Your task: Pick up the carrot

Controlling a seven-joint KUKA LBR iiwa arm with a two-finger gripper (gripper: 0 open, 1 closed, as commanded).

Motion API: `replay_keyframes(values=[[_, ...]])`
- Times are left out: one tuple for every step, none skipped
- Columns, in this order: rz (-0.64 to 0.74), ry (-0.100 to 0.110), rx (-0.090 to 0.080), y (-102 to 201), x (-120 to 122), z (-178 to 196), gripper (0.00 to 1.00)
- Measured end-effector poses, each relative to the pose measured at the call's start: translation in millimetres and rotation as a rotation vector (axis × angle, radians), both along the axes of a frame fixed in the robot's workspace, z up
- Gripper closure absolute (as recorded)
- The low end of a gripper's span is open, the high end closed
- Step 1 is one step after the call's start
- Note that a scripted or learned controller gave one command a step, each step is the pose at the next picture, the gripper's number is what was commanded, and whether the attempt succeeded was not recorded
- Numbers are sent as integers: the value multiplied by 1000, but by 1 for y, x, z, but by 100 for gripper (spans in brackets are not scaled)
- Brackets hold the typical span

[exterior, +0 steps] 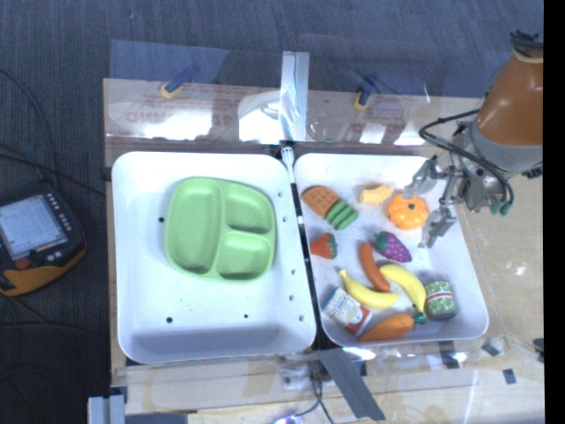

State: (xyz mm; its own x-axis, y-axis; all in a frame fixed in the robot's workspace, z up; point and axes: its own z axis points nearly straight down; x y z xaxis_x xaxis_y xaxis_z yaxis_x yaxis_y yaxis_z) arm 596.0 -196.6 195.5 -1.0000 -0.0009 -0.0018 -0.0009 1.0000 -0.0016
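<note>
The carrot [387,328], orange with a green tip, lies along the front edge of the right bin [468,272], below the bananas. My gripper [431,202] hangs over the bin's back right part, well behind the carrot. It is open, with nothing between its fingers [439,224]. A round orange fruit [408,211] sits just to its left.
The right bin also holds two bananas [369,293], a sausage [372,266], purple grapes [394,246], a small can [440,299], a carton [343,308], a strawberry [324,246], a waffle piece [321,202] and a cheese wedge [377,194]. A green divided plate [221,228] lies in the left bin [141,307].
</note>
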Motion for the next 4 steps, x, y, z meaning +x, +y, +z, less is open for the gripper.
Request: replay_keyframes(values=[[-133,-4,-1,-15,31,-100,0],[-130,-7,-3,-13,32,-90,100],[90,-8,-3,-5,-1,16,100],[118,-5,-2,29,-38,-100,100]])
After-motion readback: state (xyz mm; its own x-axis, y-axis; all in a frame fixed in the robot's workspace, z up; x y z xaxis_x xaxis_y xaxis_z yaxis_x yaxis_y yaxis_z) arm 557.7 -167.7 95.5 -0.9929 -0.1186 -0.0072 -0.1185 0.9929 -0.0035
